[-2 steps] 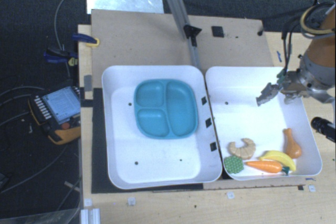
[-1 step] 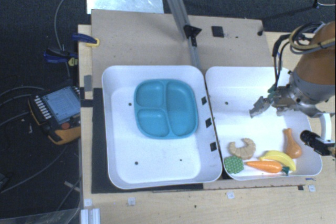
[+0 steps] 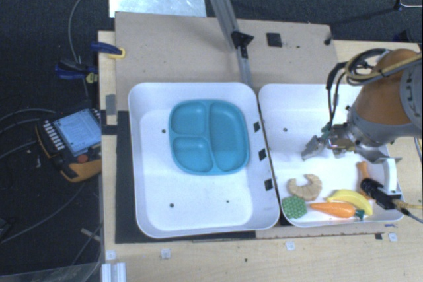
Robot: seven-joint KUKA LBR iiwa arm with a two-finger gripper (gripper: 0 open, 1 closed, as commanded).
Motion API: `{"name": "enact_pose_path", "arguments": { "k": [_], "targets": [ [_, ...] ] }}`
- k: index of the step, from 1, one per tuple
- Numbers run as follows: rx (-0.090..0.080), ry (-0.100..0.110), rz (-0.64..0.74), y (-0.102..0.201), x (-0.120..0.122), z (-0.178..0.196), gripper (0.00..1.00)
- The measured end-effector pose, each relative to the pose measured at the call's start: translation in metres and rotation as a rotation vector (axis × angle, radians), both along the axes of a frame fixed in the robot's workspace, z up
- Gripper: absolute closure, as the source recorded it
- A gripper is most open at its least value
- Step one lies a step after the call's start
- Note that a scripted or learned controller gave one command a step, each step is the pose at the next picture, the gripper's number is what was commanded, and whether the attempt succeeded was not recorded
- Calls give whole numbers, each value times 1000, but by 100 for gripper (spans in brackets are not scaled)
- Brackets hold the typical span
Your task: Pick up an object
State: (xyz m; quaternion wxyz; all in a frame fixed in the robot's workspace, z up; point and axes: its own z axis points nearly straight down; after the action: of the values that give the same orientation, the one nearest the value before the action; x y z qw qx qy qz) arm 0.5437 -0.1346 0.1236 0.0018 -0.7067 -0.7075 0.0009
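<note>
4 toys in right bin [image 3: 291, 109]: tan croissant [image 3: 305, 186], green piece [image 3: 295, 207], orange carrot [image 3: 334, 209], yellow banana [image 3: 350, 197]; hand [image 3: 316, 146] open, holding nothing.

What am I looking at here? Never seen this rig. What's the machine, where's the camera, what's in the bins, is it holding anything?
One fixed camera looks down at a slant on a bench with two shallow white bins. The grey arm with an orange band is a robot reaching in from the right; its two-finger gripper hangs over the right bin, with nothing visible between its fingers. The left bin holds a blue divided plate. Along the right bin's near edge lie toy foods: a tan croissant-like piece, a green round piece, an orange carrot and a yellow banana. Its job is to pick one up; none is lifted yet.
</note>
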Motion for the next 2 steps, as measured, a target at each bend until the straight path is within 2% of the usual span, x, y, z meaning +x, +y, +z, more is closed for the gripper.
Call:
{"name": "enact_pose_path", "arguments": {
  "k": [1,2],
  "targets": [
    [-2,-8,0,0,2,-38,0],
    [-4,-17,0,-1,5,-24,100]
  ]
}}
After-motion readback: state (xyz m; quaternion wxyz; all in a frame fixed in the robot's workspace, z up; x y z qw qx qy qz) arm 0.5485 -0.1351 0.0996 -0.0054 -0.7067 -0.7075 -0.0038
